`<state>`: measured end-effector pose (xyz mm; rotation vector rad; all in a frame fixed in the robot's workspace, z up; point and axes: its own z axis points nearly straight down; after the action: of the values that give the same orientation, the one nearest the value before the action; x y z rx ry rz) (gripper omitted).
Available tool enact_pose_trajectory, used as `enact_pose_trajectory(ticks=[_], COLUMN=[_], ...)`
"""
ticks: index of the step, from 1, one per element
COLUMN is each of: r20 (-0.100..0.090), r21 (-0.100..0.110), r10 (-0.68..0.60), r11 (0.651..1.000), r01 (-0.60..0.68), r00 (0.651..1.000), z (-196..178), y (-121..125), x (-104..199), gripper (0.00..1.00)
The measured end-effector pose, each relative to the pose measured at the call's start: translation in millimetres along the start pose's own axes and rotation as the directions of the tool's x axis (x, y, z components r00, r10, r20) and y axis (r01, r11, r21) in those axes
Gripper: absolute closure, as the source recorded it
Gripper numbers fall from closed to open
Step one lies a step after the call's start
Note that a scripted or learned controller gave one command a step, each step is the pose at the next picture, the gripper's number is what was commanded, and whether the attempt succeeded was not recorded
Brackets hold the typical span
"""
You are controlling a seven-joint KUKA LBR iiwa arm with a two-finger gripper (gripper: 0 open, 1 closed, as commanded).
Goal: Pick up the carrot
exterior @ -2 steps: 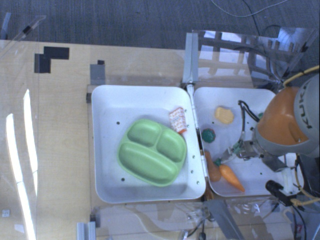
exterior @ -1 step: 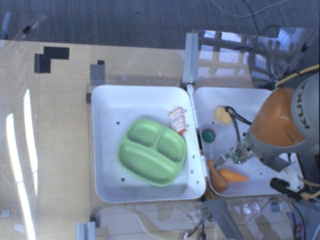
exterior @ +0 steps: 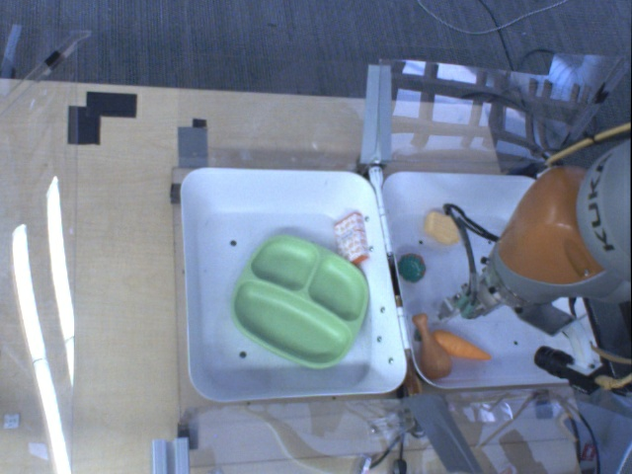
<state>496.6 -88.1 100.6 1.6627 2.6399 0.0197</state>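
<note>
From my seat I count two white bins side by side on the wooden surface (exterior: 118, 294): the left bin (exterior: 212, 265) and the right bin (exterior: 513, 191). The left bin holds two things: one green divided tray (exterior: 301, 299) with three compartments, lying tilted in the middle, and one small red-and-white packet (exterior: 351, 237) just off the tray's upper right corner, near the wall between the bins.

In the right bin I make out four loose items. One carrot (exterior: 462, 345) lies on its side near the front edge, its point aimed right. One brown pear-shaped piece (exterior: 432, 354) sits touching the carrot's left end, against the bin's front left corner. One dark green ball (exterior: 411, 267) rests near the left wall, and one pale yellow piece (exterior: 441, 227) lies above it, apart.

The one arm (exterior: 553, 235) comes in from the right, and its gripper (exterior: 466, 302) hangs just above the carrot. I cannot tell how the fingers are set; they are too small and blurred from here.
</note>
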Motion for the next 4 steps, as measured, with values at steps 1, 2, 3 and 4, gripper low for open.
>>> enact_pose_trajectory(ticks=[1,2,3,4], r20=[-0.004,0.006,0.014,0.021], r21=[0.020,0.022,0.021,0.014], r10=[0.310,0.652,0.860,0.990], r11=[0.950,0.758,0.510,0.140], r01=[-0.310,-0.652,-0.860,-0.990], r00=[0.951,0.758,0.511,0.141], z=[-84,-83,-83,-82], y=[26,10,3,4], x=[67,36,23,23], gripper=[1.00,1.00,1.00,1.00])
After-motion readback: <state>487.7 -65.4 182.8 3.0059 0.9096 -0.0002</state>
